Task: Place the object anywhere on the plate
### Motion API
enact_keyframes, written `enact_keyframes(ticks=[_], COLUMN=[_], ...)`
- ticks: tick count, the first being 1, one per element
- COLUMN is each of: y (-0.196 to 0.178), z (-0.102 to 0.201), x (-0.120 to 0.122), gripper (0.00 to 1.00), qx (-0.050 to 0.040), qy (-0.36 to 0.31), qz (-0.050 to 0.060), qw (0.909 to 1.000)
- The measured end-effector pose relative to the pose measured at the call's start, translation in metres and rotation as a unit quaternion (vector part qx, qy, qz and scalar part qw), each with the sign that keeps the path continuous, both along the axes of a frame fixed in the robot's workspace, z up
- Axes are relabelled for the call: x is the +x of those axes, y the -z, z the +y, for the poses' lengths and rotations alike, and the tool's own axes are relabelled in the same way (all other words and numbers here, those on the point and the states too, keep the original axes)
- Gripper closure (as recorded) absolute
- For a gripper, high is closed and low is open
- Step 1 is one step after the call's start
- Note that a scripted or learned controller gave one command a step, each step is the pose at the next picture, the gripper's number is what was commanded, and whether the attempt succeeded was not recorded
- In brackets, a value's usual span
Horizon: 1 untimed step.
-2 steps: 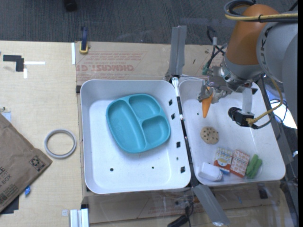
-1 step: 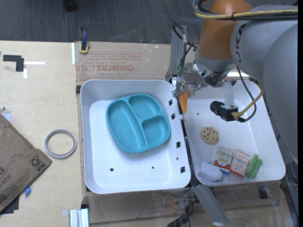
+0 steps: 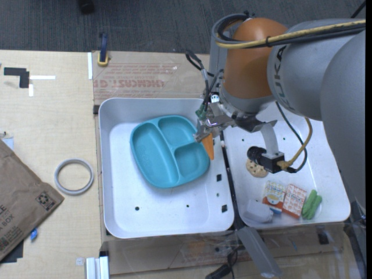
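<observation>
Camera view first: I see the arm (image 3: pixel 302 68) reaching in from the right, its gripper (image 3: pixel 206 133) hanging at the divide between the two white bins; a small orange carrot-like object (image 3: pixel 208 147) sits pinched between the fingertips, pointing downward, so I read the fingers as closed on it; it hangs at the right rim of the blue divided plate (image 3: pixel 168 151), just over the small lower-right compartment. The plate lies tilted in the middle of the left bin (image 3: pixel 116 214), towards that bin's right wall, which is likely why the wrist comes in low and leaning leftwards across the divide. I judge the carry nearly done; a release slightly further left should land the piece in a compartment, whereas letting go here risks it tipping off the rim onto the bin floor. The right bin (image 3: pixel 331 156) holds a cookie (image 3: pixel 254 167), printed packets (image 3: pixel 285 199) and a green pod-shaped toy (image 3: pixel 311 205) near its front edge, well apart from the plate.
</observation>
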<state>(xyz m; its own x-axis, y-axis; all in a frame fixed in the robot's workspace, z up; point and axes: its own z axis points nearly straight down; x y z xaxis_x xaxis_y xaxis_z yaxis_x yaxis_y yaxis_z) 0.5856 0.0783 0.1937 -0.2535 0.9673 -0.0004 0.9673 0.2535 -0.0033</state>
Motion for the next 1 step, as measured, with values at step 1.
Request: enact_keyframes(ticks=[1], y=[-0.0001], z=[-0.0005], x=[0.0001], gripper=[0.00], qx=[-0.0001], qy=[0.000], qz=[0.000], qw=[1.0000])
